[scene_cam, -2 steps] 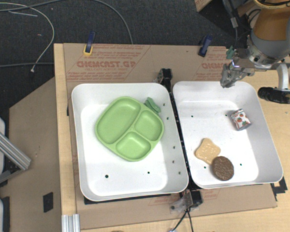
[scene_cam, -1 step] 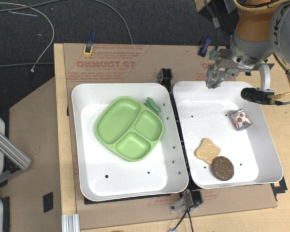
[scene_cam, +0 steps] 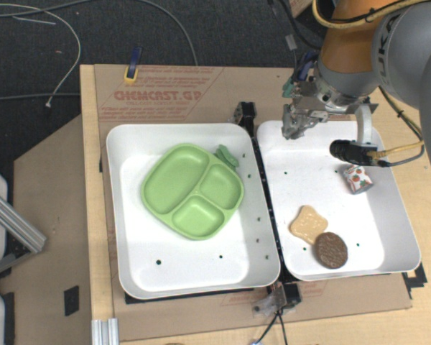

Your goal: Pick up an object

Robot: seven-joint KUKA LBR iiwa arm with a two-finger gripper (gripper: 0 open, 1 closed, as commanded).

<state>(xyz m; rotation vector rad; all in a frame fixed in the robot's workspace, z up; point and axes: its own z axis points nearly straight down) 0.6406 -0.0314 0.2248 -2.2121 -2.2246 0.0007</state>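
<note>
green plate [scene_cam: 192, 190], brown cookie [scene_cam: 331, 250], white bins [scene_cam: 129, 264]

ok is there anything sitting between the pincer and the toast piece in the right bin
Nothing visible does. The pincer hangs over the far-left corner of the right bin; the toast piece lies toward the near side, with bare white floor between them. The brown cookie touches its near-right edge, and the small red-and-white packet lies off to the right.

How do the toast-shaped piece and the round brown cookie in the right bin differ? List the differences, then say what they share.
The toast-shaped piece is pale tan; the round brown cookie is dark brown. The toast has a lobed, uneven outline; the cookie is a plain disc. The toast lies farther from the bin's near edge than the cookie. Both lie flat in the right bin, edges meeting or nearly so.
</note>
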